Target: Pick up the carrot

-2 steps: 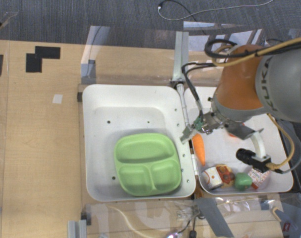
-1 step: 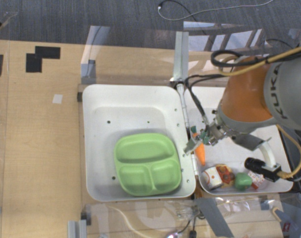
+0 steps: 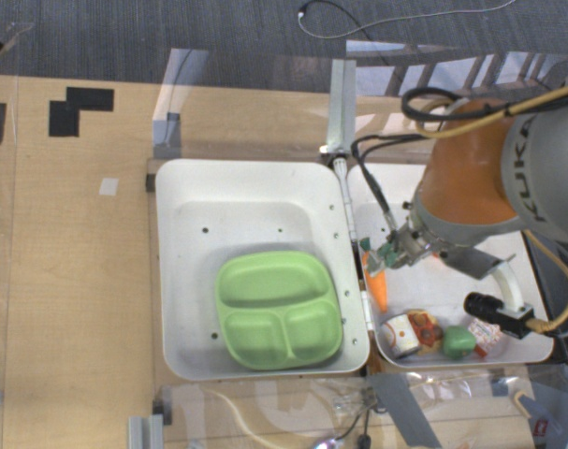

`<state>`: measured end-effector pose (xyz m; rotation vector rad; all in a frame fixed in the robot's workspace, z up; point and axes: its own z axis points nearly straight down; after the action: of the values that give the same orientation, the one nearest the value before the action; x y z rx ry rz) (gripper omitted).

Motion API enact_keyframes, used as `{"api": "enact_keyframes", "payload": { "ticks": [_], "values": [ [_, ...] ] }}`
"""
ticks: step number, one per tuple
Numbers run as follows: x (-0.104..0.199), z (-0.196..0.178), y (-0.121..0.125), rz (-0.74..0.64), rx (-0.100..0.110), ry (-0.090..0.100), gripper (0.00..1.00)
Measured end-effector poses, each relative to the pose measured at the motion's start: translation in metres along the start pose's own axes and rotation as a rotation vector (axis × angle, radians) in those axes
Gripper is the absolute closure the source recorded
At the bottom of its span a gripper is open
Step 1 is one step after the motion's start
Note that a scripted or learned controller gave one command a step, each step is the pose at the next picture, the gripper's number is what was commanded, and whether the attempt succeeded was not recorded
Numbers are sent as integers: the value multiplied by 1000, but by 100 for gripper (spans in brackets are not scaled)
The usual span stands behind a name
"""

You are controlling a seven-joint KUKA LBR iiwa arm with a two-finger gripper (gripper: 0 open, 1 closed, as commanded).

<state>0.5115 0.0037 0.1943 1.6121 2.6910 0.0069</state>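
The carrot (image 3: 378, 289) is a small orange piece lying in the right bin (image 3: 536, 349), tight against the bin's left wall. My gripper (image 3: 393, 251) hangs under the grey and orange arm, just above and to the right of the carrot's upper end. The wrist hides the gripper's tip, and I cannot tell whether it touches the carrot.
A green divided plate (image 3: 277, 309) lies in the left bin (image 3: 199, 213). At the front of the right bin sit a small white can (image 3: 401, 334), a red and yellow item (image 3: 424, 325), a green item (image 3: 458, 341) and a red and white packet (image 3: 490, 339).
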Motion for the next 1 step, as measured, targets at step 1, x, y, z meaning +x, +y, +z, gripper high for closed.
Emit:
{"api": "enact_keyframes", "payload": {
  "ticks": [1],
  "values": [
    [-21, -67, 90, -41, 1, -1, 100]
  ]
}}
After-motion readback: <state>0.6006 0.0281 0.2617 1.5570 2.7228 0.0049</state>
